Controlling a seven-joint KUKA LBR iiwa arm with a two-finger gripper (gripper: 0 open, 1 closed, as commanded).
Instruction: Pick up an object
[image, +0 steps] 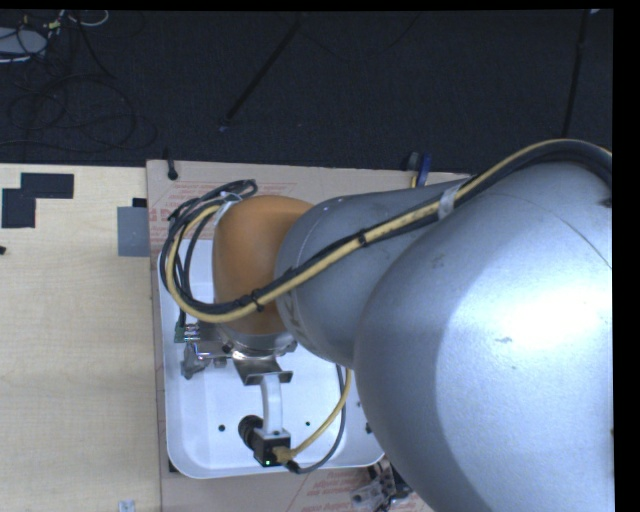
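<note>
One gripper (205, 355) hangs over the white bin (190, 440), near its left wall — whether its grip is open or closed I cannot tell. Above it comes the orange band (250, 260), then the grey arm (480, 330), so bulky it hides much of the bin floor — whatever lies beneath is out of sight. Pale counter (70, 350) spreads away on the left.

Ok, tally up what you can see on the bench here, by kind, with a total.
White bin: 1
Robot arm: 1
Black patch on the wood: 1
Grey patch on the wood: 1
Total: 4
</note>
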